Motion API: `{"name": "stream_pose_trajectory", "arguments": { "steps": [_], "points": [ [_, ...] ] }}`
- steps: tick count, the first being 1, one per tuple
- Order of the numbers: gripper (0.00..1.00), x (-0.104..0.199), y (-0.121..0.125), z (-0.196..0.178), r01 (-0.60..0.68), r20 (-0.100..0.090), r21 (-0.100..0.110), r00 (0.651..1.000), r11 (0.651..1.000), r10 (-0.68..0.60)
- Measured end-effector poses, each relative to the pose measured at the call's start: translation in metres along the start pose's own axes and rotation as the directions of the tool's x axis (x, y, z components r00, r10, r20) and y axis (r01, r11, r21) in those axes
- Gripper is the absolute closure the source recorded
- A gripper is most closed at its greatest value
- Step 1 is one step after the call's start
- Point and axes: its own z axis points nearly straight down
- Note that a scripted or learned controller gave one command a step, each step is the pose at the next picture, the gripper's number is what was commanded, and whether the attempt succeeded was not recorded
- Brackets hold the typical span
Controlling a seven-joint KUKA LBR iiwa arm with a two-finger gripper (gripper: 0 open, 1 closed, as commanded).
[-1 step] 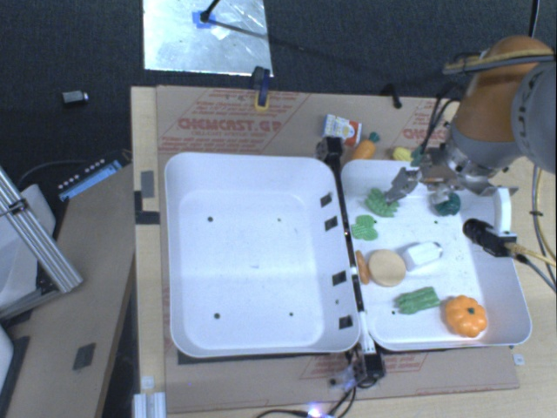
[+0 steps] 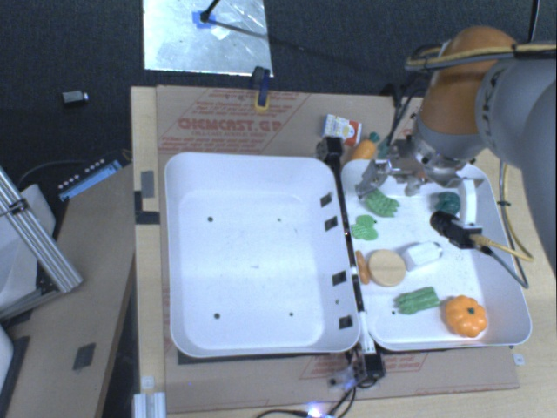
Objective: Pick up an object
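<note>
Oddly, the claw (image 2: pixel 393 174) hides its own fingers above the right bin (image 2: pixel 505 273); grip unclear.

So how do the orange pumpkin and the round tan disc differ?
The pumpkin is bright orange and bulging; the tan disc is pale and flat. The pumpkin sits at the bin's near right corner, the disc nearer the divider. Both lie in the right bin, apart from the gripper.

arm (image 2: pixel 513 77): cut off by right edge | pincer (image 2: pixel 396 174): fingertips too blurred to tell their state
</note>
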Motion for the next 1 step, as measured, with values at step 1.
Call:
{"name": "stream_pose_trajectory", "arguments": {
  "steps": [1],
  "points": [
    [0.00, 0.0589, 0.0197, -0.0240, 0.001, -0.001, -0.002, 1.000, 1.000, -0.001]
  ]
}}
